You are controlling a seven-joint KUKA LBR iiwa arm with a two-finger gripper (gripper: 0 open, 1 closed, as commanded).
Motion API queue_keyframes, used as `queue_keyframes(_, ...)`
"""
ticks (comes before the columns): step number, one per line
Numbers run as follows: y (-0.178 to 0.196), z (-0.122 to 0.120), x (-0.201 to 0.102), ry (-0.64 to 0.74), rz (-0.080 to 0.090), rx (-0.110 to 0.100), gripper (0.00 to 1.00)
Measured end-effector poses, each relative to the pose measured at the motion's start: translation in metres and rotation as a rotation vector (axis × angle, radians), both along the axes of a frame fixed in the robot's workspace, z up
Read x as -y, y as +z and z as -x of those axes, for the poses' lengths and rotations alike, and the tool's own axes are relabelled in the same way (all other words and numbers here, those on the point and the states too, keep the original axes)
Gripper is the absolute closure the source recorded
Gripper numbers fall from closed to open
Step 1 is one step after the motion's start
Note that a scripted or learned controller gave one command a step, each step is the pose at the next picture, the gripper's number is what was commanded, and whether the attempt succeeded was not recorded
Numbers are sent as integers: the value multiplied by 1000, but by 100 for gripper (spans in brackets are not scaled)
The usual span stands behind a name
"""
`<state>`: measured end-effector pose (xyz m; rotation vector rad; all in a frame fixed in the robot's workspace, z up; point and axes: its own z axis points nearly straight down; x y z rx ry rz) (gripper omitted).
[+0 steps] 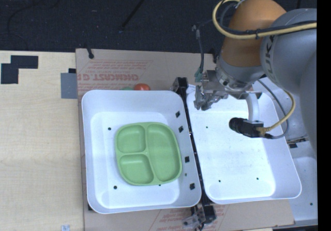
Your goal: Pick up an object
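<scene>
A light green divided plate [149,153] with three compartments lies flat in the middle of the left bin [98,116]. My gripper [205,98] hangs over the far left corner of the right bin [243,173], close to the divider between the bins. Nothing shows under it but the bin's white floor. The plate is well to the left of the gripper and nearer the front, across the divider.
A small red-orange thing [141,87] sits on the cardboard just behind the left bin's far wall. A black connector [245,126] on a yellow cable hangs from the arm over the right bin. The arm's grey and orange body [258,28] covers the far right.
</scene>
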<state>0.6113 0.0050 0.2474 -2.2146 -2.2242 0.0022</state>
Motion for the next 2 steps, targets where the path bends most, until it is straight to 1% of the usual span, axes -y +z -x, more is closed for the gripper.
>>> queue_keyframes(1,1,-7,-51,0,0,1,100)
queue_keyframes(2,-26,-9,-100,-1,1,-3,100)
